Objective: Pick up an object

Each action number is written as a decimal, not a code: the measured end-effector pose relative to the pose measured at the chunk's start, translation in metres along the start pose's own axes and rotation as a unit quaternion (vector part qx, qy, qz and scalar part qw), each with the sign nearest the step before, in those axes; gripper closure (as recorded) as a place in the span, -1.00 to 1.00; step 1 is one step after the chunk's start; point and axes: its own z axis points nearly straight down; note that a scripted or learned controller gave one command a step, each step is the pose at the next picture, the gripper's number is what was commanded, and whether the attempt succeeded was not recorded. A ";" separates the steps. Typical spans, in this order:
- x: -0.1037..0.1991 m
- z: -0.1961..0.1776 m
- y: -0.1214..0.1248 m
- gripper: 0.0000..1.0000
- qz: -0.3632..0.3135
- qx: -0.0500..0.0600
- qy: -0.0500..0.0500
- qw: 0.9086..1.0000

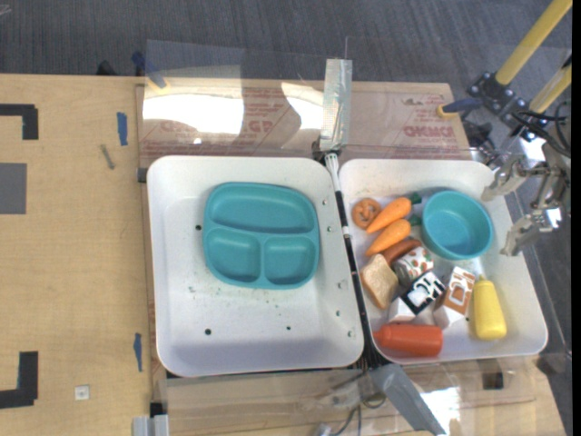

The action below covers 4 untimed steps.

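The gripper (pixel 531 209) is seen at the right bin's (pixel 536 321) edge, just right of the teal bowl (pixel 457 224); its opening cannot be told.

From my remote station, I see red printing on the clear plastic sheet (pixel 272 116) taped across the counter behind the two bins, one patch at the left (pixel 186 127) and another at the right (pixel 422 130). Both patches appear upside down and mirrored, and I cannot make out a single word. In the right bin (pixel 536 325), a small black-and-white packet (pixel 423 292) carries bold white marks that I cannot read as letters, and the orange-and-white carton (pixel 458 290) beside it shows printing too small for me to read. Nothing here is legible to me.
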 end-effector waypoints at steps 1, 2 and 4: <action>-0.087 0.111 0.026 -1.00 -0.078 -0.003 0.005 0.997; -0.040 0.196 0.034 -1.00 -0.082 0.001 -0.003 0.997; -0.036 0.196 0.048 -1.00 -0.115 0.000 -0.002 0.993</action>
